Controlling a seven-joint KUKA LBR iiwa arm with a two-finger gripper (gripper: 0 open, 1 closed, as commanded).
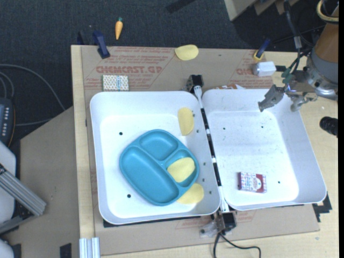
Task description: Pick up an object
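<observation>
Your arm reaches in from the right, wrist over the right bin's (306, 144) far right corner. The gripper (282, 100) hangs with fingers spread, nothing between them. The small red-and-white packet (251, 182) lies flat near that bin's front edge (well apart from the gripper).

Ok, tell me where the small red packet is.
The small red packet lies flat in the right bin, near its front edge, apart from the tool up at the bin's far right corner.
</observation>
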